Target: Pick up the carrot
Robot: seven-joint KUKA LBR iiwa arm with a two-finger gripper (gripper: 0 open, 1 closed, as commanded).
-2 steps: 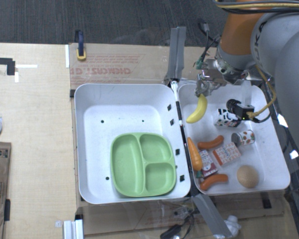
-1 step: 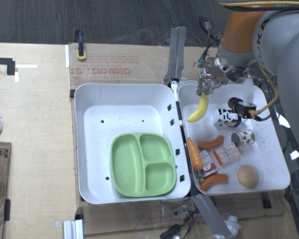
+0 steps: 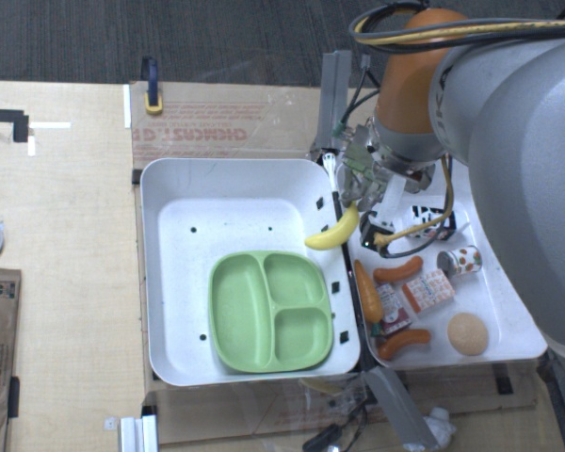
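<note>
Camera view: gripper (image 3: 356,188) sits over the upper left corner of the right bin (image 3: 508,342), just at the wall shared with the left bin (image 3: 155,252). Wrist and cables clutter it, so I can't tell whether it's open or closed, or whether it grips anything. Banana (image 3: 331,233) lies across the shared wall, its upper end right under the gripper; touching or just close, can't say.

Carrot (image 3: 365,291) is in the right bin, lying against the left wall, below the gripper in the frame. Its long axis runs nearly top to bottom of the frame, along the wall, lower end leaning a bit right. So the target lies toward the bottom of the frame from the gripper, almost in line with it and slightly right, past the banana's end.

Neighbours crowd it:
- upper sausage (image 3: 398,271) just right of the carrot's top
- packet (image 3: 416,298) beside its middle, looks touching or nearly
- lower sausage (image 3: 405,342) near its bottom end
- can (image 3: 461,260) and round bun (image 3: 468,333) further right, well apart

Green plate (image 3: 268,311) is in the left bin, not involved.

Judgement: pick not yet done, carrot lies in the bin. Next move calls for a shift down-frame along the wall, jaws set across the carrot's short width, i.e. closing left-right in the frame. Risk: the wall on one side and the packet on the other leave little room, and either sausage could be grabbed by mistake, being similar in shape and colour.
</note>
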